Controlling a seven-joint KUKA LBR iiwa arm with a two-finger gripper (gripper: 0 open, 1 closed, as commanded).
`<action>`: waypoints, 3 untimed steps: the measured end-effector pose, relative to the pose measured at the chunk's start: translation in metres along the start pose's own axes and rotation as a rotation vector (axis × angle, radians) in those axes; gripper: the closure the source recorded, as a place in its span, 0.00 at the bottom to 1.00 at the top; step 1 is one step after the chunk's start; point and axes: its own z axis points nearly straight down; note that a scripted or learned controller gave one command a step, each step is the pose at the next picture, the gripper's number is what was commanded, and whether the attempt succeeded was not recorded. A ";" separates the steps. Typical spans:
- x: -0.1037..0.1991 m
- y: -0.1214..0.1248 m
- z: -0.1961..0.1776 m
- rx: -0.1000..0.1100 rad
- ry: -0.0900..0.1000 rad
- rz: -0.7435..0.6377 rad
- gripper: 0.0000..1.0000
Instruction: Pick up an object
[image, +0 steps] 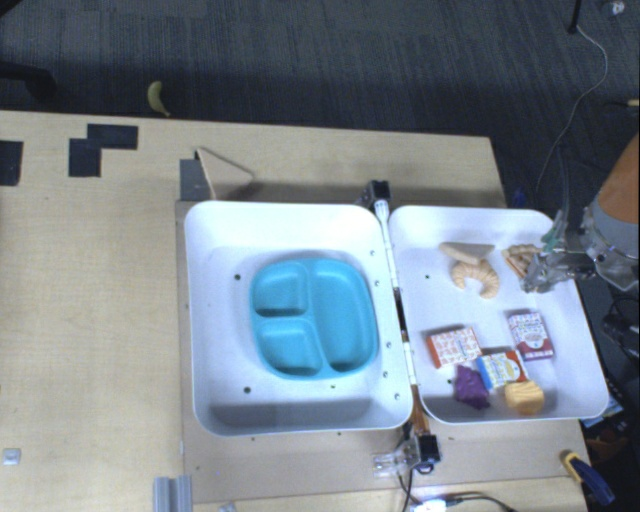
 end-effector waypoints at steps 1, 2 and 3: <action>-0.012 0.048 -0.023 0.000 0.001 -0.005 1.00; 0.079 0.074 -0.103 -0.002 0.003 -0.006 1.00; 0.005 0.103 -0.031 0.003 0.001 -0.001 1.00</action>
